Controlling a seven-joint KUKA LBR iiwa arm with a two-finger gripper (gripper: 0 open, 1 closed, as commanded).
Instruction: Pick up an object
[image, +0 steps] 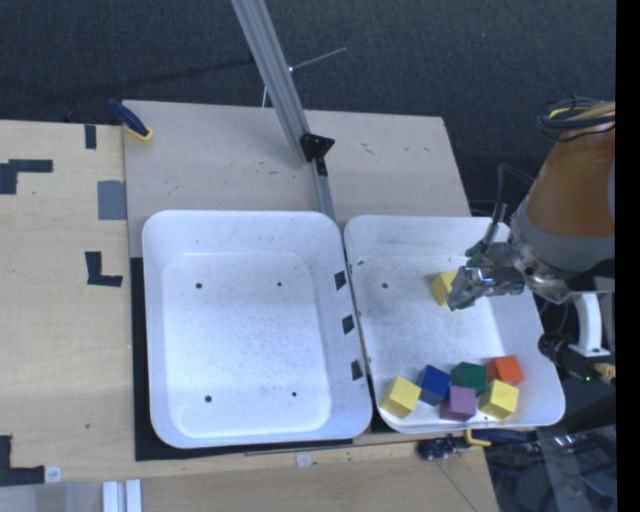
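Observation:
My gripper (462, 291) hangs low over the right bin (400, 330), near its upper right part. A yellow block (441, 288) sits right against the gripper's left side, partly covered by it. I cannot make out whether the block is between the fingers. Along the bin's front edge lies a cluster of blocks: a yellow one (402, 396), a blue one (434, 383), a green one (468, 377), a purple one (461, 401), an orange one (507, 369) and another yellow one (501, 399).
The left bin (245, 330) stands beside the right one, with a raised divider edge between them. A slanted metal rod (285, 90) crosses the bench behind the bins. The arm's grey and orange body (570, 210) fills the right side.

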